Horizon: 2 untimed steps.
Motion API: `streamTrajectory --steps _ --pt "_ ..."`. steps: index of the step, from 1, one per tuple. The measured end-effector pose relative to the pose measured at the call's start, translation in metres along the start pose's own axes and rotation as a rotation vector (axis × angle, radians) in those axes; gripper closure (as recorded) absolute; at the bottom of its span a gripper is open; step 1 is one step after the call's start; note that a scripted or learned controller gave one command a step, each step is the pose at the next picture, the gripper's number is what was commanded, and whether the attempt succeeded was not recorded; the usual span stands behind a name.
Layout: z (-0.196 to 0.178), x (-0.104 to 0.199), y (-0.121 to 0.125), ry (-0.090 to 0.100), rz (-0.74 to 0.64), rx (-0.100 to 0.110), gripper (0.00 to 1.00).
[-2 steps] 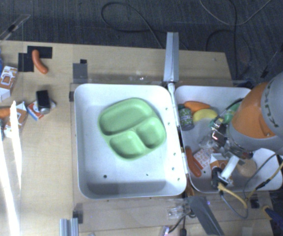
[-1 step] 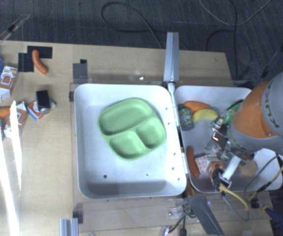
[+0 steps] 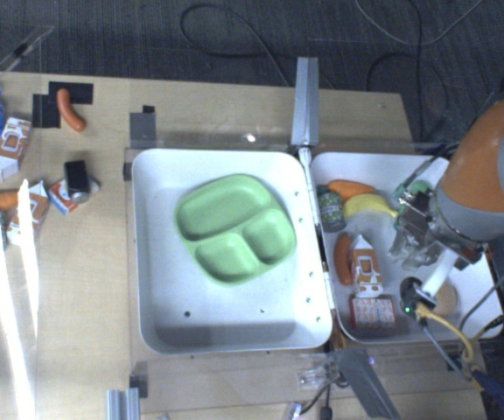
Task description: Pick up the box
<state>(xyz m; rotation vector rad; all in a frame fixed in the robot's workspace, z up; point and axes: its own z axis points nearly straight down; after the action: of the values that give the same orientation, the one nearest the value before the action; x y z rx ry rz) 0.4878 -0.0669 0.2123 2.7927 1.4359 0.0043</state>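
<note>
- The box (image 3: 373, 314) lay flat at the right bin's (image 3: 383, 164) near edge, just below a carton (image 3: 366, 269) — untouched.
- The gripper (image 3: 409, 234) hung above the bin, right of the carton, likely lining up; whether clenched or released, I could not tell.
- The tray (image 3: 234, 227) sat in the left bin (image 3: 156, 261).

The grey arm (orange band uppermost) reaches in from the right, its gripper (image 3: 407, 226) lowered.

pale wooden worktop (image 3: 234, 383): matt, faint grain | my two shallow white plastic bins (image 3: 147, 261): smooth, soft sheen | green plastic divided tray (image 3: 234, 227): smooth, matt | small printed cardboard box (image 3: 366, 271): papery, dull | my grey metal pincer (image 3: 414, 234): hard, slight gloss
</note>
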Motion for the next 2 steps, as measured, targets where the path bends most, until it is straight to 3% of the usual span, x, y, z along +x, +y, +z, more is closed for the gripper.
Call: streamTrajectory --steps 1,2 --pt "0.029 0.036 -0.027 -0.002 0.098 0.004 1.00" --pt "-0.100 -0.027 0.020 0.000 0.176 -0.001 1.00"
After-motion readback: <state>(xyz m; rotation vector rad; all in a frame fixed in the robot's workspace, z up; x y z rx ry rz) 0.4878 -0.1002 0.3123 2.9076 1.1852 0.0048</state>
